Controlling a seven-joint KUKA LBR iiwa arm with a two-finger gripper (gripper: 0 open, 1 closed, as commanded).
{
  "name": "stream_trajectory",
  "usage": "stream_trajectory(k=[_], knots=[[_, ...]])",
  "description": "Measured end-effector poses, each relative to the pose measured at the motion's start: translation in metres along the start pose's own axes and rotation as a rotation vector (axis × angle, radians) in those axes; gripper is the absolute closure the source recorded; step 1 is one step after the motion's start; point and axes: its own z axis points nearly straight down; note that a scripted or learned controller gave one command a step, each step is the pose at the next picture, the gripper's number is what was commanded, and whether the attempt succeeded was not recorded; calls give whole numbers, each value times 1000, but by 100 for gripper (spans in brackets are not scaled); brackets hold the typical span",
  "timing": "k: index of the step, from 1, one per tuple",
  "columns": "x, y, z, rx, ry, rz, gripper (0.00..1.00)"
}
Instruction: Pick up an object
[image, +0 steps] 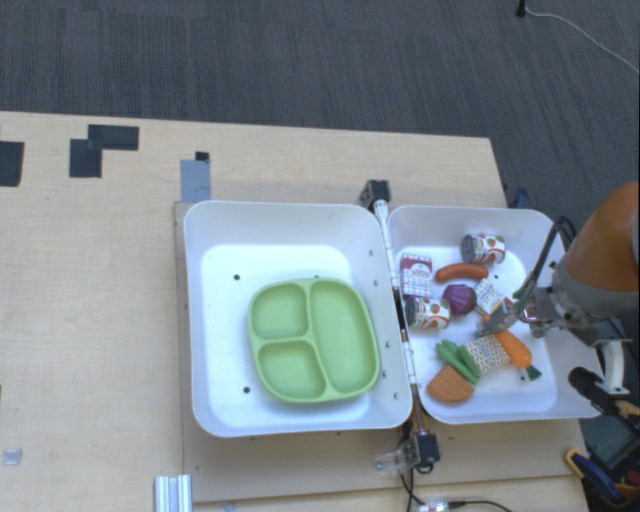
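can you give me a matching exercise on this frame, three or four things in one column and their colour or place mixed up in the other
Things:
1. divided plate
2. toy carrot
3. round toy vegetable
4. toy sausage

Colours and places:
A. purple, in the middle of the right bin
B. light green, in the left bin
C. red-orange, near the back of the right bin, beside a small can
D. orange with a green tip, right bin, just below the gripper

Pairs: 1-B, 2-D, 3-A, 4-C
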Motion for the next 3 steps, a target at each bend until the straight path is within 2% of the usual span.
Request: stream_trajectory(k=[1, 2, 3], knots=[[0, 2, -12, -6, -1, -1, 100], [65, -10, -96, 1, 2, -2, 100], [129, -40, -114, 3, 2, -2, 100]])
